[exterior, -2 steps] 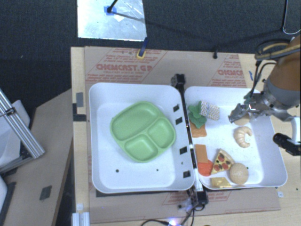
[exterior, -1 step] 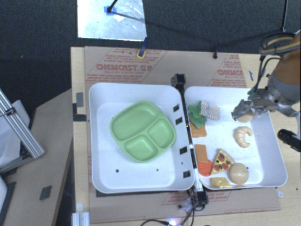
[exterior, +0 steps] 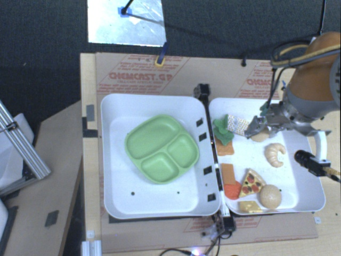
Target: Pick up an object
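The right bin (exterior: 306, 193) holds toy food. My gripper (exterior: 255, 129) is low over the bin's upper middle, right above a small tan piece (exterior: 261, 137) that peeks out beneath it. A white patterned piece (exterior: 237, 124) and a green leafy piece (exterior: 222, 131) lie just left of the gripper. A croissant (exterior: 275, 154) lies below and to its right. Nearer the front are a pizza slice (exterior: 251, 184), a round bread roll (exterior: 270, 196) and a yellow wedge (exterior: 249, 207).
The left bin (exterior: 114, 196) holds a green divided plate (exterior: 162, 149). Orange pieces (exterior: 225, 149) (exterior: 228, 172) and a red piece (exterior: 232, 190) lie along the right bin's left wall. A black part (exterior: 309, 162) juts over the right rim.
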`<state>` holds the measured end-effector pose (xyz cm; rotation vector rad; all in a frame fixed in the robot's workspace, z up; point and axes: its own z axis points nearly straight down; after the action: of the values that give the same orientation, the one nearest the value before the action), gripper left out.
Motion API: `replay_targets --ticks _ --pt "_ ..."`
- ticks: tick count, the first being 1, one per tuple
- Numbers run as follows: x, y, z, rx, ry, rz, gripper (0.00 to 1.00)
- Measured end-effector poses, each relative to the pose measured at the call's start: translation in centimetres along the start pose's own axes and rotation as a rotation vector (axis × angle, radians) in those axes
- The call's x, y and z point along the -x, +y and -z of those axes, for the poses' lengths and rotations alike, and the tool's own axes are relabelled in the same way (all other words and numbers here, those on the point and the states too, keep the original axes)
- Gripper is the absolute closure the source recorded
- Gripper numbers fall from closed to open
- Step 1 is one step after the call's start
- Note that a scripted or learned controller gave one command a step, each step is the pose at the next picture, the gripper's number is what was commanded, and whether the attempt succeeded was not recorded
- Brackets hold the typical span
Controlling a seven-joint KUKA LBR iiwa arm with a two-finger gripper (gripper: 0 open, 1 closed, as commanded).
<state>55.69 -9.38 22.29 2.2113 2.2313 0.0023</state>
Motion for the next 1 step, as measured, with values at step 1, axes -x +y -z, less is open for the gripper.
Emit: replay_targets --ticks 1 --pt "-5.22 0.45 -0.95 0.0 0.001 0.001 1.0"
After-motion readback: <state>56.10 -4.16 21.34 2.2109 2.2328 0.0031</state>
